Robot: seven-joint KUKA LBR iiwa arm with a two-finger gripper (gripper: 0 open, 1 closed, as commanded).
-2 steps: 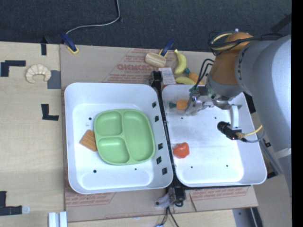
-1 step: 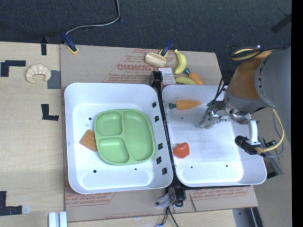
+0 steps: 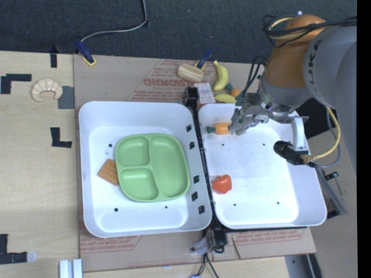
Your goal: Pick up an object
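Observation:
In the right bin (image 3: 290,213), a small orange piece with a green end (image 3: 219,128), like a toy carrot, lies near the back left corner. My gripper (image 3: 237,125) is low over the bin, just to the right of that piece and close to it or touching it. Near the bin's left wall, further forward, sits a red-orange toy (image 3: 221,183), well apart from the gripper. The left bin (image 3: 95,213) holds a green divided plate (image 3: 153,167) with a tan cracker (image 3: 108,171) tucked at its left edge.
Behind the bins, on the cardboard, lie a bread roll (image 3: 190,72), two bananas (image 3: 220,76) and a small box (image 3: 203,91). A croissant (image 3: 46,89) rests on the bench at far left. The arm's black cable fitting (image 3: 288,152) hangs over the right bin.

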